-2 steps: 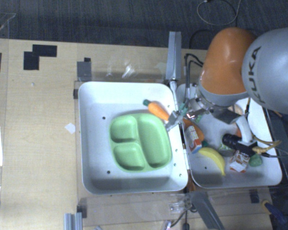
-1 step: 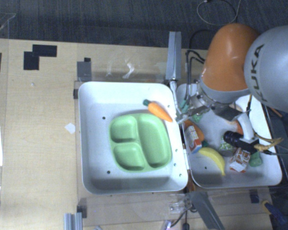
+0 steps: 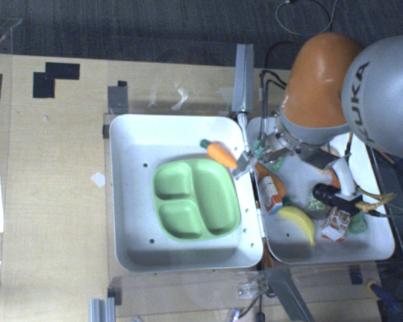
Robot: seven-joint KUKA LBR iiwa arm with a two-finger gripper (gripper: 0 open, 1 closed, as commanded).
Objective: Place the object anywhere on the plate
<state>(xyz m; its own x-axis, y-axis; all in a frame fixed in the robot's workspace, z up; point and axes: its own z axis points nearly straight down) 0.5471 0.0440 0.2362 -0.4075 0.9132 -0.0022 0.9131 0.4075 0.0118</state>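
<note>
- We see the carrot point(image 3: 221, 154) at the plate point(image 3: 195, 198) top right edge; it may roll off.
- The claw point(image 3: 245, 163) touches it; we cannot tell its opening.

Arm point(image 3: 383, 86) cut off at right edge; hides right bin's point(image 3: 383, 247) far side.

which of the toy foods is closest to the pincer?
The carrot, orange with a green top, lying in the left bin just above the green plate, right beside the pincer. The banana lies in the right bin.
</note>
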